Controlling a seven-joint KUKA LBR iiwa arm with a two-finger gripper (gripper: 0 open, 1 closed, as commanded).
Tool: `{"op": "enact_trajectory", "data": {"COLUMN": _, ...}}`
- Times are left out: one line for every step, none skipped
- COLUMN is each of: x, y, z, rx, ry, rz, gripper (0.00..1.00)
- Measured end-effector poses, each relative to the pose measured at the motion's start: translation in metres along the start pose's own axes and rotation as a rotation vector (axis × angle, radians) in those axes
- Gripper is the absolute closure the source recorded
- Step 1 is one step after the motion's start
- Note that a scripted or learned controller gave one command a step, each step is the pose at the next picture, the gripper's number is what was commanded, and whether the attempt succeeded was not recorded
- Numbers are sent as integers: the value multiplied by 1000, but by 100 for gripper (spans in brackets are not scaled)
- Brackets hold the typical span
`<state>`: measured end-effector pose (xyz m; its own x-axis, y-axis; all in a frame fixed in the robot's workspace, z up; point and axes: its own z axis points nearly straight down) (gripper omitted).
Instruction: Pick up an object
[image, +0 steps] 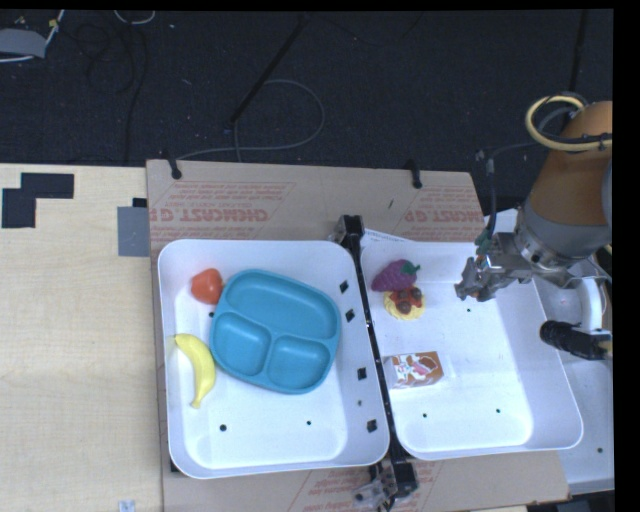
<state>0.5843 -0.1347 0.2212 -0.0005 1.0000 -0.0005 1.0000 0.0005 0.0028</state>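
My gripper (474, 284) hangs over the upper right part of the right bin (520, 420), with nothing seen between its fingers. To its left lie a purple bunch of grapes (396, 273) and a small yellow and red toy (405, 302) just below them. A flat orange and white packet (413, 369) lies lower in the same bin. The left bin (260, 445) holds a blue divided plate (275, 330), a red tomato (207, 285) and a yellow banana (198, 367).
A black divider (366, 340) runs between the two bins. Both bins rest on a cardboard sheet (300, 205). A black handle-like part (572, 339) sticks out at the right bin's right rim, below the arm (570, 190).
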Motion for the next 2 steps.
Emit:
{"op": "enact_trajectory", "data": {"x": 9, "y": 3, "z": -54, "rx": 0, "ry": 0, "rz": -2, "gripper": 100}}
{"op": "enact_trajectory", "data": {"x": 59, "y": -10, "z": -55, "rx": 6, "ry": 2, "rz": -3, "gripper": 100}}
